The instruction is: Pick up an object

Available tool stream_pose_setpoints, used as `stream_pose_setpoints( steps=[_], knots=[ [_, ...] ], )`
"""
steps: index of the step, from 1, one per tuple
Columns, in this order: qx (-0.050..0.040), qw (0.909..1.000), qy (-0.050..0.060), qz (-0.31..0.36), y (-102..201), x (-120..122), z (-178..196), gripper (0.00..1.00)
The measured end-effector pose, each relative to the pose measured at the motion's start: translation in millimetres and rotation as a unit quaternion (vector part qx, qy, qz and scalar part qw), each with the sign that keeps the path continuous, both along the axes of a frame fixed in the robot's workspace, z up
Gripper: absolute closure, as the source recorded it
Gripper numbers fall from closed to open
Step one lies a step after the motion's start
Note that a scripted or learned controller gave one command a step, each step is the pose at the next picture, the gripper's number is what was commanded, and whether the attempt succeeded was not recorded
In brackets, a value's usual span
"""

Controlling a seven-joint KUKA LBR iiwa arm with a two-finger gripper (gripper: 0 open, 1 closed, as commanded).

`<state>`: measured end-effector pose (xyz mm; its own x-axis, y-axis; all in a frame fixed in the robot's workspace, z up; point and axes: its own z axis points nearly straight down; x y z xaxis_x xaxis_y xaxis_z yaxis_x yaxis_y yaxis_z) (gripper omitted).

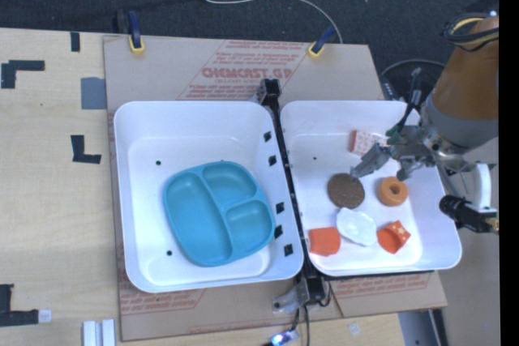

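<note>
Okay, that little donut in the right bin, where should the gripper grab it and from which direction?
Come straight down on the donut. It lies flat, so close across its outer rim, or put one finger in the hole and one outside. The gripper hovers just above-left of it.

Right bin is crowded at my end: brown disc, donut, white piece, orange block and red piece sit near each other, narrow gaps between. Its upper left floor is bare. Left bin: blue divided tray takes the middle, open floor along the top.
</note>
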<state>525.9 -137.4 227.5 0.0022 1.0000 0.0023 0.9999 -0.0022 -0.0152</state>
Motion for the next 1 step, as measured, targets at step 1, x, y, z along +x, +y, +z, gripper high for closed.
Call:
stream_pose_setpoints(
  steps=[1],
  knots=[
    [-0.0010, 1.0000, -0.007, 0.002, 0.5, 2.7, 7.2, 0.00]
  ],
)
